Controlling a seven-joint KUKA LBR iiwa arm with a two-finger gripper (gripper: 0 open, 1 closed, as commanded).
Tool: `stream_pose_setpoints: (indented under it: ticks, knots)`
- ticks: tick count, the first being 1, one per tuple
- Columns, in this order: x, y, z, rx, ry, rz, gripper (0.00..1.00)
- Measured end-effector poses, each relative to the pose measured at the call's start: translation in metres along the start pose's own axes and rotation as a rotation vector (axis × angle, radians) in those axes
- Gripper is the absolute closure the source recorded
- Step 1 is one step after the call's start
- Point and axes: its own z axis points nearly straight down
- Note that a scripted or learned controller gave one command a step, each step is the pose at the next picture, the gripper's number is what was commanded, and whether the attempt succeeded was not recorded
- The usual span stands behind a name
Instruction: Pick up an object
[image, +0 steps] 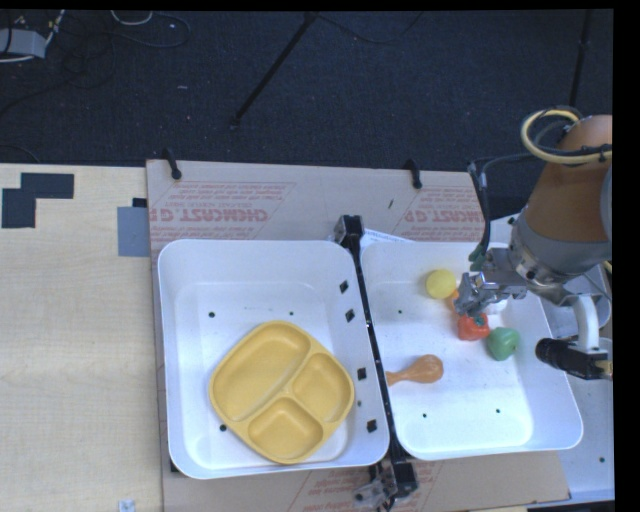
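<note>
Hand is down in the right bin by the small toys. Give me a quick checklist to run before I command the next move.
1. Hand over the right bin: ok.
2. Hand lined up on the orange-red toy: ok, it sits directly above it.
3. Toy between the fingers: cannot tell.
4. Neighbours clear of the hand: not ok; the yellow ball and green toy crowd it.
5. Orange drumstick toy out of the way: ok.
6. Yellow divided plate in the left bin, away from the action: ok.
</note>
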Motion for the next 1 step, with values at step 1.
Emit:
stream_pose_setpoints:
  ticks: [1]
  knots:
    - [0.0491,0.0065,0.0105,0.001,0.001,0.000,1.00]
